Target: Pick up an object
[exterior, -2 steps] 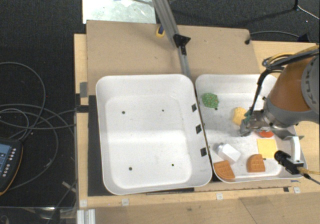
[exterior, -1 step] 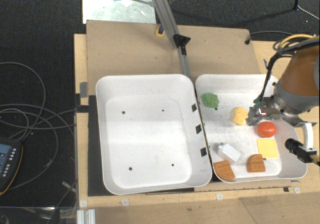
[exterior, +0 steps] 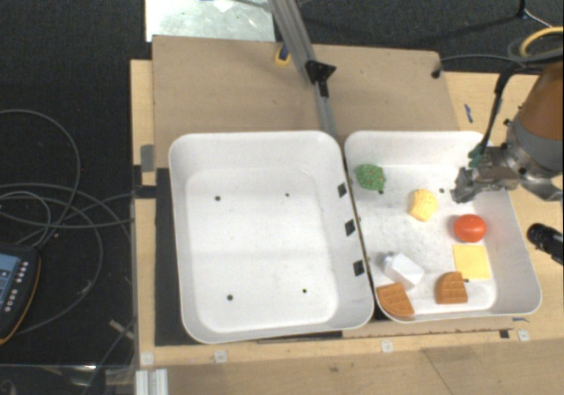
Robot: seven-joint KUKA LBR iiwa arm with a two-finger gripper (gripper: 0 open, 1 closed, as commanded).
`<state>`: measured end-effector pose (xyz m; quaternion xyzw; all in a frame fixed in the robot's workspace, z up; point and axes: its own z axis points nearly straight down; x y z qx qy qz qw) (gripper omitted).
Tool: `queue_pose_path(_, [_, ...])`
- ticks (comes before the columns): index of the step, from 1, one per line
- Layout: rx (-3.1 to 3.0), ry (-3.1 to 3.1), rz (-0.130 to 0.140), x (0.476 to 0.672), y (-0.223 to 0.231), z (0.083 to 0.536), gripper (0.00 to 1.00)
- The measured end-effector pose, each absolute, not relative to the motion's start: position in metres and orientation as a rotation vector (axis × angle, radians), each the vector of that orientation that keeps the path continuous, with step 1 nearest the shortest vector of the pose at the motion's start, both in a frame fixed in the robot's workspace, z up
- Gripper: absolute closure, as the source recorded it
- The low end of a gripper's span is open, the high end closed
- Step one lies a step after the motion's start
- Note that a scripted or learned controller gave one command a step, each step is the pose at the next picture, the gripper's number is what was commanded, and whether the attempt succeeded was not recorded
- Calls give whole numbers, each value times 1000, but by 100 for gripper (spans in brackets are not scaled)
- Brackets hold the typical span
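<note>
Yellow corn [exterior: 423,204] lies with long axis slanting upper-right, beside end effector [exterior: 464,188]

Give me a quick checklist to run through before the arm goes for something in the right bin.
1. Objects within the right bin: ok, all lie inside it.
2. Gripper above that bin: ok, it sits over the bin's upper right part.
3. Nearest targets: ok, the red tomato and yellow corn lie just beside the gripper.
4. Tomato free of neighbours: ok, though the yellow slice lies close below it.
5. Gripper carrying anything: cannot tell.
6. Crowded corner: not ok, the white block and a brown bread piece sit tight by the bin wall.
</note>
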<state>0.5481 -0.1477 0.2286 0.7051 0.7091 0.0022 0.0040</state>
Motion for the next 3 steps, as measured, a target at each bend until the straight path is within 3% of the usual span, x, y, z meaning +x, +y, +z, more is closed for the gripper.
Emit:
queue_pose_path(1, [2211,2223,5,553,-152,273,100])
queue_pose_path(3, [2210,2234,4,544,-48,262,100])
